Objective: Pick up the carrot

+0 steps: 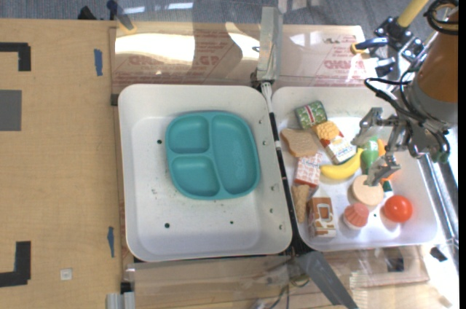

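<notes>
The carrot [372, 154], with a green top and an orange body that runs down to the right, lies in the right bin [422, 231] just right of the banana [342, 169]. My gripper [376, 146] hangs directly over it, reaching in from the right. Its fingers stand apart, one at the carrot's upper left and one at its lower right. The carrot's orange part is mostly covered by the lower finger [384, 164]. I cannot tell whether the fingers touch the carrot.
Packed around the carrot are a green can [311, 113], bread slice [300, 142], fries box [331, 138], red tomato [397, 208], a tan round piece [366, 192] and a pink cupcake [355, 215]. A teal divided plate [213, 154] sits in the left bin [138, 176].
</notes>
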Controlling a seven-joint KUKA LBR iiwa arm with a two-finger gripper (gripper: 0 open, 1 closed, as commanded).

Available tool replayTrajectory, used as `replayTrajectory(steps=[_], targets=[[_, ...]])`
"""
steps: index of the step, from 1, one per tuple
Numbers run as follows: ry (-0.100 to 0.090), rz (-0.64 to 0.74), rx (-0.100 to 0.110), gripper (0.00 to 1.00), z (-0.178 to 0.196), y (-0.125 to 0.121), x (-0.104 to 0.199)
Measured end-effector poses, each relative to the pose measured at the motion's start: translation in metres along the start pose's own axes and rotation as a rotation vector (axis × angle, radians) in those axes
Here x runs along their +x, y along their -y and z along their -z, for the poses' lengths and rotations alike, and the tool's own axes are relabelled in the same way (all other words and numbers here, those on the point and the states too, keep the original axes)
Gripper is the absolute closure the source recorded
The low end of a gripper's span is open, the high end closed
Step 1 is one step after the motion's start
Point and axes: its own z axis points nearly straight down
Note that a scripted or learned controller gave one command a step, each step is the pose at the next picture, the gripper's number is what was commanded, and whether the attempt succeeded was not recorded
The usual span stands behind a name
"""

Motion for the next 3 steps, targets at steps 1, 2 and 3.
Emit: replayTrajectory(steps=[1, 2, 3], targets=[[0.015, 0.056, 0.003, 0.0, -0.117, 0.02, -0.063], [0.009, 0.181, 0.003, 0.0, -0.133, 0.068, -0.114], [0.003, 0.246, 0.001, 0.0, -0.135, 0.09, -0.07]])
